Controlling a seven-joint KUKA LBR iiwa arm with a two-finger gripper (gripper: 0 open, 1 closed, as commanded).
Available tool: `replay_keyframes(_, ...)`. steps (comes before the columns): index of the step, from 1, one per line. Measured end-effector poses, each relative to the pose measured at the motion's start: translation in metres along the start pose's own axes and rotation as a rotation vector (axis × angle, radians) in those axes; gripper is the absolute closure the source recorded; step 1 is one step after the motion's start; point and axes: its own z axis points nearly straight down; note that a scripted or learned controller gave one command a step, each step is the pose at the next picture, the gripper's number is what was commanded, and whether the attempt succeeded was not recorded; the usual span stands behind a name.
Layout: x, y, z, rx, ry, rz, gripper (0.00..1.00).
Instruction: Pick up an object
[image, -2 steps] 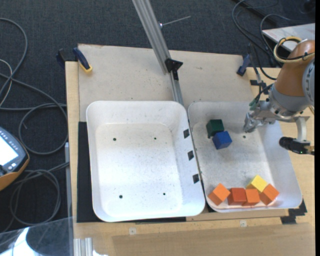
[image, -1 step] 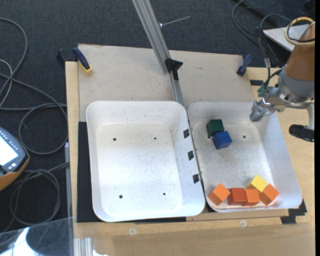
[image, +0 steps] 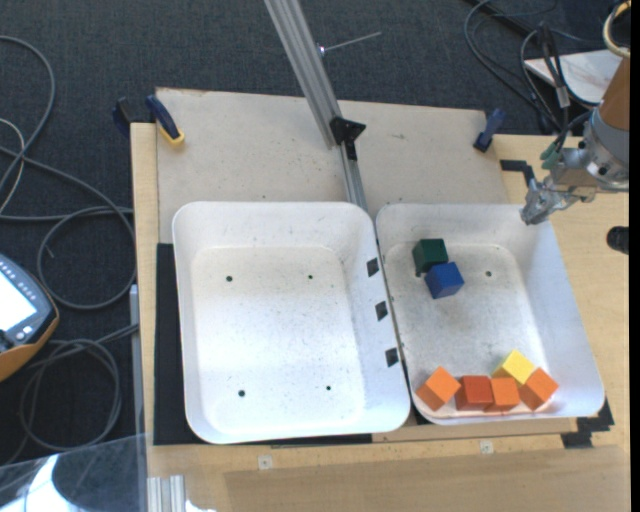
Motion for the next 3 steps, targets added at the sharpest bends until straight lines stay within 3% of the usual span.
replay_keyframes(1, 0.0, 0.002, -0.041, 0.002, 0.001, 0.0, 1.0)
replay_keyframes(2, 0.05, -0.023, -0.046, 0.009, 0.005, -0.004, 1.0)
replay_keyframes(3, 0.098, -0.029, -0.042, 0.01, 0.006, -0.005, 1.0)
